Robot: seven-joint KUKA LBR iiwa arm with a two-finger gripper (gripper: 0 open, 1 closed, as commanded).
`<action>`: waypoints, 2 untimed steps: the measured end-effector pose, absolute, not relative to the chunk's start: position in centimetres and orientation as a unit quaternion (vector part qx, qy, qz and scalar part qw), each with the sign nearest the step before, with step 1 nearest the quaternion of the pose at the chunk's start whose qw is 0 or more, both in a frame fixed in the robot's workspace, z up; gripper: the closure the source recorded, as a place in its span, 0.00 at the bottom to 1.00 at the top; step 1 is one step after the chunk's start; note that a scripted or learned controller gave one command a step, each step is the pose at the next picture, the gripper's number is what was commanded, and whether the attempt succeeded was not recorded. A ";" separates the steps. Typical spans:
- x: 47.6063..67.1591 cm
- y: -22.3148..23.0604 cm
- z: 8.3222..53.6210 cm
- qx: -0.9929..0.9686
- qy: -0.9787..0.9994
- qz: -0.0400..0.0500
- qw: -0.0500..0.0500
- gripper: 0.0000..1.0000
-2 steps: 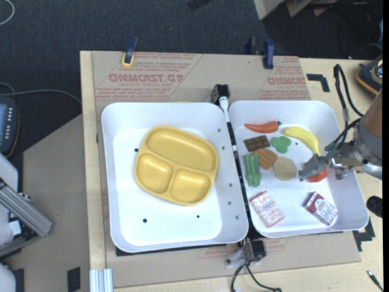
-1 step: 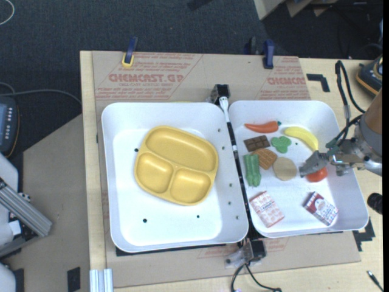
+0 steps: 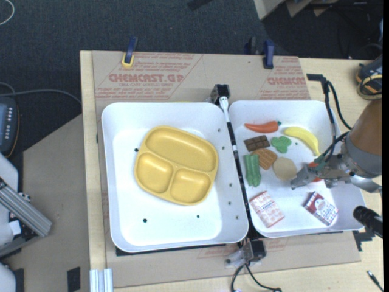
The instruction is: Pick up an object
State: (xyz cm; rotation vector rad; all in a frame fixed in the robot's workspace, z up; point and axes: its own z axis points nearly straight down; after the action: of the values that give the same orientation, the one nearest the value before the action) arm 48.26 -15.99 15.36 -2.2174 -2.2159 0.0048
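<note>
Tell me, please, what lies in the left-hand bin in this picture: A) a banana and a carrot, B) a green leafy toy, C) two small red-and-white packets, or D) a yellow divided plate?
D: the yellow divided plate, with three compartments, lies in the left bin, while the banana, carrot and packets all lie in the right bin.
</note>
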 end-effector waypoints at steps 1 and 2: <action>47.8 -16.1 11.0 -0.707 -0.707 0.001 0.003 0.00; 48.0 -16.3 8.7 -0.708 -0.707 0.000 -0.003 0.00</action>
State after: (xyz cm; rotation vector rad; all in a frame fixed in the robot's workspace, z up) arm 48.00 -16.27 8.67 -2.2273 -2.2246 -0.0010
